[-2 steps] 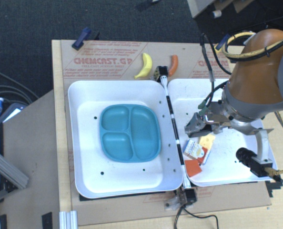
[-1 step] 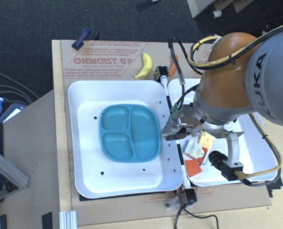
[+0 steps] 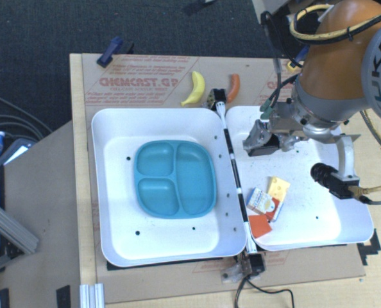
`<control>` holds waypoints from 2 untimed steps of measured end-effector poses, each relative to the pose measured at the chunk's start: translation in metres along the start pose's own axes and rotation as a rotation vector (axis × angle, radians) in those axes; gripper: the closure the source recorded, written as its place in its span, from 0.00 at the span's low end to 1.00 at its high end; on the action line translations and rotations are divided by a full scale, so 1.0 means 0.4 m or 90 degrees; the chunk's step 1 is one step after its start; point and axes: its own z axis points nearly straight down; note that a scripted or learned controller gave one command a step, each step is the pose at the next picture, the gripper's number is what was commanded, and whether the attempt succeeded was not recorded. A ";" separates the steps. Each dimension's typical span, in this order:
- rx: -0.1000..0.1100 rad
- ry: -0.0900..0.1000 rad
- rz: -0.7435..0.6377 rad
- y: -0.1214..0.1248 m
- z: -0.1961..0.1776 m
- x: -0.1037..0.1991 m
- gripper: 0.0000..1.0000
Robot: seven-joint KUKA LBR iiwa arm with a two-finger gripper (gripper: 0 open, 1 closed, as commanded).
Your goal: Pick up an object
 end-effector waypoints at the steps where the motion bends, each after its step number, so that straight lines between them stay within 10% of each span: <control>1: 0.003 0.001 0.000 -0.076 0.040 -0.011 1.00; 2: 0.000 0.000 0.000 -0.021 0.063 -0.092 1.00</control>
